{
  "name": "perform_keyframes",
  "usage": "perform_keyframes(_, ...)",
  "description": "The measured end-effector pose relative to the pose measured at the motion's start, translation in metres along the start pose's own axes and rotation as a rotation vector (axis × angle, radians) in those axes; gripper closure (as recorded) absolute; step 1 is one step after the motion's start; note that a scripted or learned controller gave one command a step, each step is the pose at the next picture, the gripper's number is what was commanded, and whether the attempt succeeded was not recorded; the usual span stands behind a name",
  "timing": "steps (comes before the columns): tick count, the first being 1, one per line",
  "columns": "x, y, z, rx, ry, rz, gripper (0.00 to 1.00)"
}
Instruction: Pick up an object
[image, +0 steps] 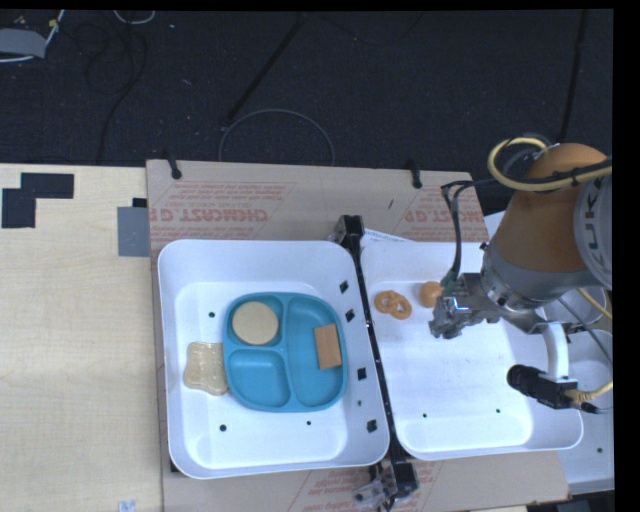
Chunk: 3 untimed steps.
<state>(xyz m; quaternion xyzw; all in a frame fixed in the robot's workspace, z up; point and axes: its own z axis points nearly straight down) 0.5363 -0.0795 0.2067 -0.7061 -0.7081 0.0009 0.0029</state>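
Note:
My gripper (446, 322) hangs over the upper middle of the right bin (470, 420), reaching in from the right. Just to its left lies a tan pretzel (392, 304), and a small orange ball-like piece (430, 293) sits right beside the gripper's upper left. In the left bin (185, 300) a blue divided tray (262, 385) carries a round tan cracker (254, 322) and a brown rectangular biscuit (327, 347). A pale yellowish slab (205, 367) lies against the tray's left side. Nothing shows between the fingers.
A black divider (365, 350) runs between the two bins. The bins rest on a cardboard sheet (270, 200) over a pale wooden bench (70, 330).

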Motion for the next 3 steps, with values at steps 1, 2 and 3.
perform_keyframes(1,0.042,-0.008,-0.008,-0.001,0.000,0.000,1.00)
perform_keyframes(2,0.084,-0.016,-0.015,0.000,0.000,-0.001,1.00)
perform_keyframes(3,0.139,-0.021,-0.027,-0.003,-0.001,-0.002,1.00)
